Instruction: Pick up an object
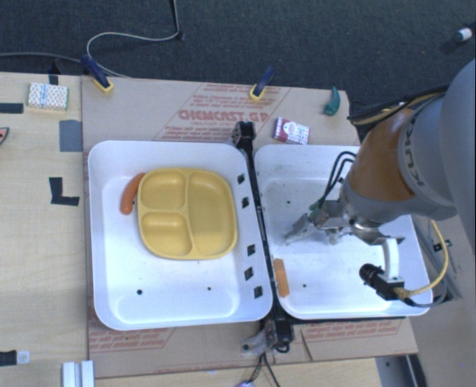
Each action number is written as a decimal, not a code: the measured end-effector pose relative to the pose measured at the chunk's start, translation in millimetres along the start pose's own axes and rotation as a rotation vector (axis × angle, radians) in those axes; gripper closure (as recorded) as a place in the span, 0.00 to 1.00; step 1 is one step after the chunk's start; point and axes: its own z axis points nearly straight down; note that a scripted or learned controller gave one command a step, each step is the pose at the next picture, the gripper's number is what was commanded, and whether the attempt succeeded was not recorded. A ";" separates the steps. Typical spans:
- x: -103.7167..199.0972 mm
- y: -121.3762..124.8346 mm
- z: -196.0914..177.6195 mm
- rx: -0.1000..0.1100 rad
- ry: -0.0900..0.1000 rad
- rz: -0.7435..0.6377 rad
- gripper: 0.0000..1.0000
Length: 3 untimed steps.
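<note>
On the bench (28,216), a pale wood-grain top, lay a sheet of brown cardboard (213,111) printed with red lettering, and on that sat two shallow white bins side by side, both smooth plastic with rounded corners. Dark carpet (302,22) stretched beyond the far edge.

From the right reached the arm (431,160), bulky and rounded, grey with a glossy orange band above the wrist, over the right bin (302,164). Its gripper (295,230) hung low over that bin's middle floor, the two thin metal fingers drawn to a narrow point toward the left, with nothing visible between them; whether the tips touched the floor could not be told.

The left bin (173,309) held a yellow plate (188,213), square with rounded corners and moulded into three compartments, all bare. Just beside the plate's left edge, partly tucked under it, lay an orange sausage (128,195), smooth and curved.

An orange stick (281,277), short and cylindrical, lay in the right bin by its left wall near the front, well apart from the gripper.

Black clips (250,224) joined the bins along the shared wall. A small red-and-white packet (290,131) lay on the cardboard behind the right bin, and yellow-and-blue clamps (261,88) gripped the cardboard's far edge.
</note>
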 end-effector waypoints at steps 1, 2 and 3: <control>1.2 0.0 -9.1 0.001 0.002 -0.001 1.00; 1.1 -0.1 -9.0 0.001 0.002 -0.001 0.00; 3.8 53.5 18.8 0.000 0.001 -0.001 0.00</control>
